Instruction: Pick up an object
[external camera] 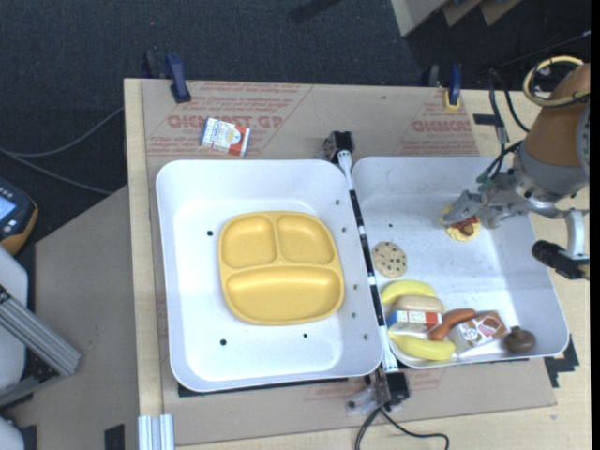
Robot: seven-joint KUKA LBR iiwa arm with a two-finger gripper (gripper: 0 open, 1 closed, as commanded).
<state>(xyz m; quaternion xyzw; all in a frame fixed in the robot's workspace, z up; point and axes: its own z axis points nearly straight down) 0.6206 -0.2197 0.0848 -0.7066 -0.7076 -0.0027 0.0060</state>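
My gripper (462, 216) is low in the right bin (422, 186), near its far middle. A small yellow and red object (461, 232) lies right under its tip, touching or almost touching it. I cannot tell whether the object is gripped. A chocolate-chip cookie (389, 259) lies on the bin floor to the left of and nearer than the gripper. At the bin's near edge is a pile: two bananas (419, 347), a small carton (412, 319), a sausage (452, 321), a packet (484, 330) and a brown ball (518, 341).
The left bin (187, 214) holds a yellow divided plate (279, 267) in its middle. A small red and white carton (225, 136) lies on the bench behind the left bin. Blue clamps (175, 76) stand at the bench's far edge. The arm's orange band (553, 134) rises over the right bin's far right corner.
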